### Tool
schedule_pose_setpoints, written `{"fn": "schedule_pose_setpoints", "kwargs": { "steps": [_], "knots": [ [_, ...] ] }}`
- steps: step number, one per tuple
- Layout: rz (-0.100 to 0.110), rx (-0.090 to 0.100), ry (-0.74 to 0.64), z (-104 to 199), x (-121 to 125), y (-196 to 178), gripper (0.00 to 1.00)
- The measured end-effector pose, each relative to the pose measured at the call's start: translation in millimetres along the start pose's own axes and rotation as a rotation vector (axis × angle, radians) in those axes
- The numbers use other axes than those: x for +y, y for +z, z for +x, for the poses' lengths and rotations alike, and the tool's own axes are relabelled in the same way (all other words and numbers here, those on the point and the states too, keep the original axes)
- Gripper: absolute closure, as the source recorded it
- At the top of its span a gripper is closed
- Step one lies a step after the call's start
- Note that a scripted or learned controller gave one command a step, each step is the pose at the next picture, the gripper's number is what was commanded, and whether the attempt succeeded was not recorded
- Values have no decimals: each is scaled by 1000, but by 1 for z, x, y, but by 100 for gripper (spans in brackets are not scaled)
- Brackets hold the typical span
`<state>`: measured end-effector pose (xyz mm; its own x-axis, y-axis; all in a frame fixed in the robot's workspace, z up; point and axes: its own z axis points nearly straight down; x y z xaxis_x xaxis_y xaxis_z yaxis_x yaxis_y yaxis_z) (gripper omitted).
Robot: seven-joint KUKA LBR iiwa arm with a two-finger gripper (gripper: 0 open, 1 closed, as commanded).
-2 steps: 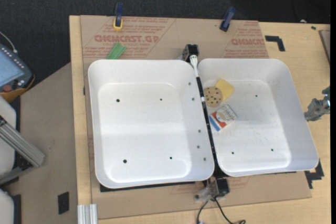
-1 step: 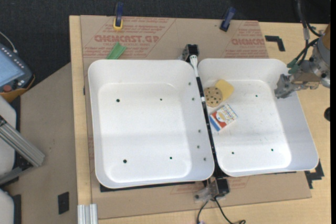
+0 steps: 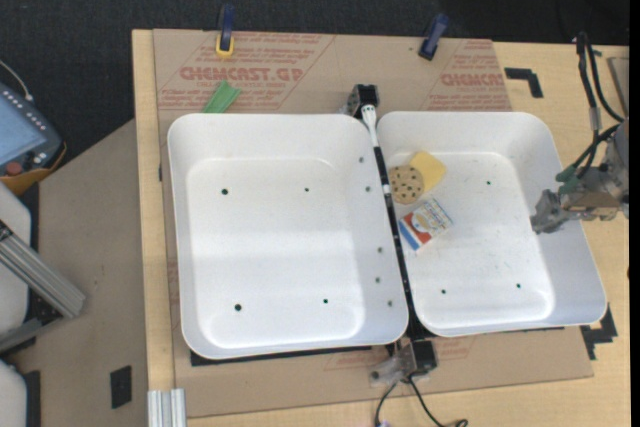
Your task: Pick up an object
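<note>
Three small objects lie near the left wall of the right bin [image 3: 520, 305]. A yellow wedge [image 3: 430, 168] touches a round tan disc with dark dots [image 3: 404, 183]. Just below them lies a small white packet with blue and red print [image 3: 424, 222]. My gripper [image 3: 552, 212] sits low over the bin's right rim, about a hand's width to the right of the packet, and touches none of the objects. Grey hardware and cables trail from it toward the right edge of the view.
The left bin [image 3: 200, 315] adjoins the right one along a black divider strip [image 3: 385, 205]. Both rest on a cardboard sheet held by a yellow clamp [image 3: 225, 33] and a blue clamp [image 3: 434, 37]. A green tag [image 3: 221, 97] lies on the cardboard at the back left.
</note>
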<state>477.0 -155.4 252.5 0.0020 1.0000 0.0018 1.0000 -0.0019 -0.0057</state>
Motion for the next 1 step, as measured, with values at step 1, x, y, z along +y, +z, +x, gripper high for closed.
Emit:
{"fn": "schedule_pose_setpoints", "kwargs": {
  "steps": [1],
  "knots": [
    [-12, 1, -17, 126, 66, -5, 100]
  ]
}}
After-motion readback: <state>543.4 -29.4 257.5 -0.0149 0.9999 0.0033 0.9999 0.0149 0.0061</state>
